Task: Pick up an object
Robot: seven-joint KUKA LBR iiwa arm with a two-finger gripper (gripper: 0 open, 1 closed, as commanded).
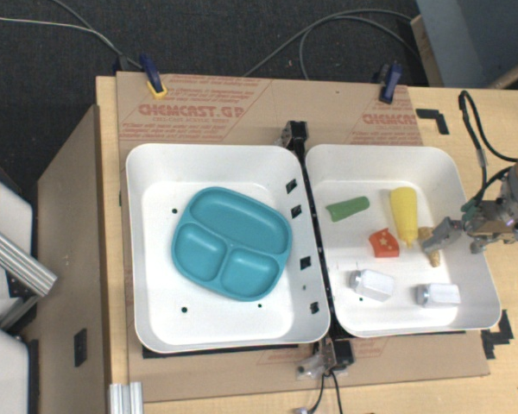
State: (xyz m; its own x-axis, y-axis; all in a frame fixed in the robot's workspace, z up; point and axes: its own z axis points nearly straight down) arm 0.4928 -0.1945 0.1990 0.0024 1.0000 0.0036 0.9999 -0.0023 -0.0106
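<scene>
Beside the gripper (438, 241), a yellow, perhaps banana-shaped object (404, 214).

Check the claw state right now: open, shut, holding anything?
Claw: over the right bin, beside the yellow object. No object is seen between its fingers; open or shut cannot be told.
</scene>
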